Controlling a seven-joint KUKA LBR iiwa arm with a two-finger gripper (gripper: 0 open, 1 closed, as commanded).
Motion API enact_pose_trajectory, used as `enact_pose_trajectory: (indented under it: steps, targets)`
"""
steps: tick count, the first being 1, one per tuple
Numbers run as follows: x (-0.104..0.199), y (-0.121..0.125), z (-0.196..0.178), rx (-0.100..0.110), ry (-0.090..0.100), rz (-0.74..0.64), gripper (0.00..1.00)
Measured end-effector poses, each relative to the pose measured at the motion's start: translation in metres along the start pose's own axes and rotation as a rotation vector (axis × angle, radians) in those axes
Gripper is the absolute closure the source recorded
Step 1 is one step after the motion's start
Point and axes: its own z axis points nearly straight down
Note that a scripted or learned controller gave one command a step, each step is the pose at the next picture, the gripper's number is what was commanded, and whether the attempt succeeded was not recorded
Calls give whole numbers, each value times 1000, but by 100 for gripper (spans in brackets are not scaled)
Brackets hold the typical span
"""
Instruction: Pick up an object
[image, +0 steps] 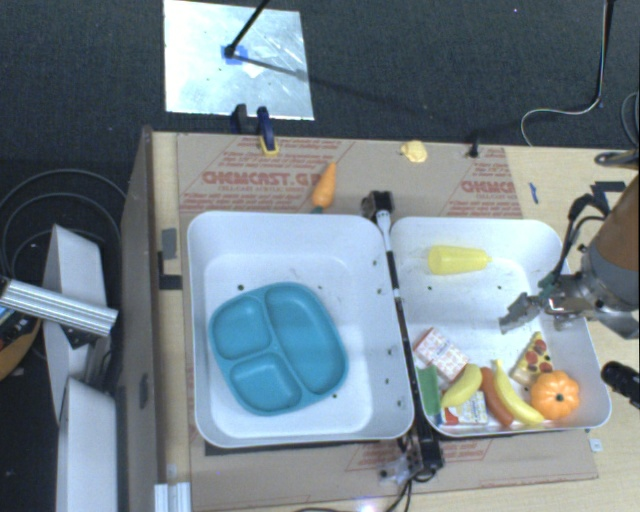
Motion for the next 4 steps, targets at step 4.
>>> enact_pose_trajectory:
  steps: [4]
  targets:
    - [47,154,116,44,0,10,0]
